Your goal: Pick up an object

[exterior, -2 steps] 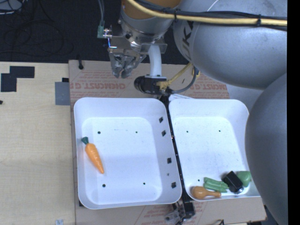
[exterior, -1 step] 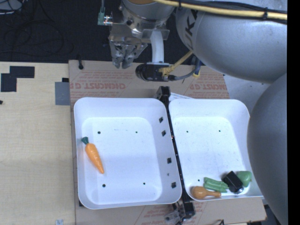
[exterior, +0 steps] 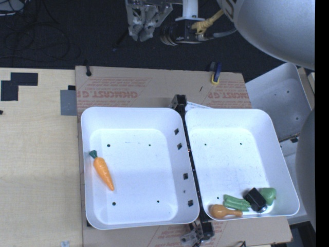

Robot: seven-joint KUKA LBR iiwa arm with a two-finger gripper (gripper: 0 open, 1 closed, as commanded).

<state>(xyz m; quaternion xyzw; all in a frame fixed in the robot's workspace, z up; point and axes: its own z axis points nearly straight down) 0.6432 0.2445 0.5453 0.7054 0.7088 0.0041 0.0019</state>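
camera view: nothing is held by the gripper [exterior: 145, 22], raised above the bins; finger spacing cannot be told; a carrot [exterior: 104, 173] remains unpicked.

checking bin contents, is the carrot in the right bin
No, the carrot lies in the left bin, near its left wall, while the right bin holds other items in its near corner.

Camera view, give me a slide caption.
Gripper raised behind two white bins; carrot lies in the left one.
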